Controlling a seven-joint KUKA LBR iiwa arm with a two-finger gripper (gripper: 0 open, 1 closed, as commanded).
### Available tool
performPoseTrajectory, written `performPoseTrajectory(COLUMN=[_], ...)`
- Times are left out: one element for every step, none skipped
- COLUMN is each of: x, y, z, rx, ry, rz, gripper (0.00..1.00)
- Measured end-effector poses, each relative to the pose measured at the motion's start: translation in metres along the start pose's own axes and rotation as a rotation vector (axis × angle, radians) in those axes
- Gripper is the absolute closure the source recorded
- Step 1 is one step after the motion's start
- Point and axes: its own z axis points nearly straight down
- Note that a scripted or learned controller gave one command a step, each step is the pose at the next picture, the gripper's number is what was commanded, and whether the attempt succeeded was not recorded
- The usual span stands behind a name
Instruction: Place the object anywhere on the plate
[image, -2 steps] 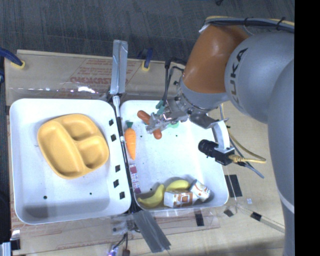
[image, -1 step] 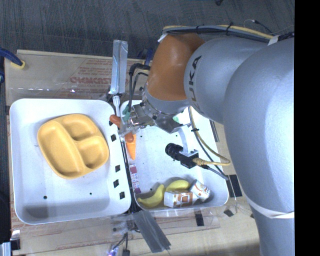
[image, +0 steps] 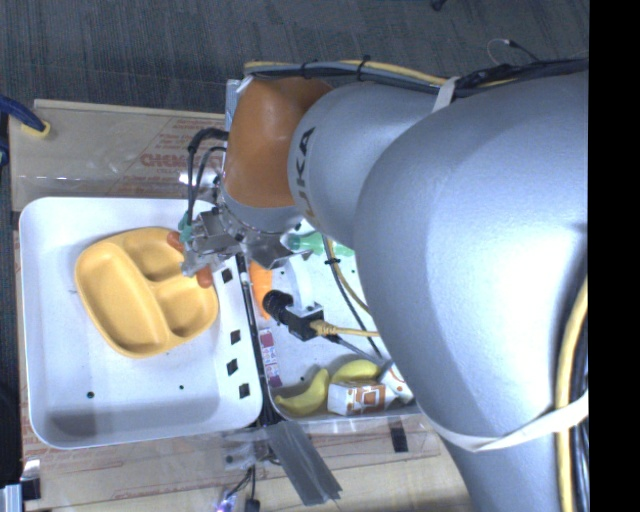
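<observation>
Fingers (image: 199, 252) over one yellow plate (image: 143, 291), state unclear; two bananas (image: 322, 385) in right bin (image: 300, 425)

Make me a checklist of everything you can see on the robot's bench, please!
Surface: two shallow white bins side by side; left bin bare floor around the plate.
Job's things: yellow divided plate in the left bin; small orange object at the plate's right edge, under the gripper.
Clutter: banana, small carton, green item in the right bin.
Grippers: gripper over the plate's right rim; jaws' state unclear.
Cables: black and yellow cables along the arm.
Surroundings: wooden bench, dark floor.
</observation>
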Motion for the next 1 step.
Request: performPoseTrajectory(x=[-0.0265], y=[-0.0018], z=[-0.1234], rx=[-0.005], ry=[-0.001], rz=[-0.054], gripper=[1.0])
